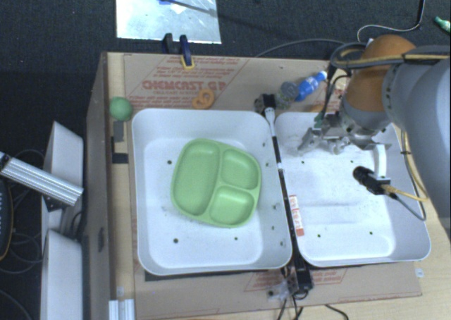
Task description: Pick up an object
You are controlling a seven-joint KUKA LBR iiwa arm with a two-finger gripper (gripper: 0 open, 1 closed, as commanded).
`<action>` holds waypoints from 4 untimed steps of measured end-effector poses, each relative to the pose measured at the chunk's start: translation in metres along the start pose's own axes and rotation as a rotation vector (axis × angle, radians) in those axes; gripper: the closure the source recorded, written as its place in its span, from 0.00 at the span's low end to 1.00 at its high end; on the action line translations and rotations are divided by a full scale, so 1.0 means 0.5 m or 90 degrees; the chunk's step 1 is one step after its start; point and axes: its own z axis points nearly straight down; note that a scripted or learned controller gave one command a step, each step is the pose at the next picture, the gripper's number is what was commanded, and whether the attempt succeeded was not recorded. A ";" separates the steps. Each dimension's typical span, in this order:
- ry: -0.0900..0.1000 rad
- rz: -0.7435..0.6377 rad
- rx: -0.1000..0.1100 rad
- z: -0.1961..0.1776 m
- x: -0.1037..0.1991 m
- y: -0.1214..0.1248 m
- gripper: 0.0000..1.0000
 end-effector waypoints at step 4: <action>0.000 0.000 0.000 -0.064 -0.187 0.041 0.00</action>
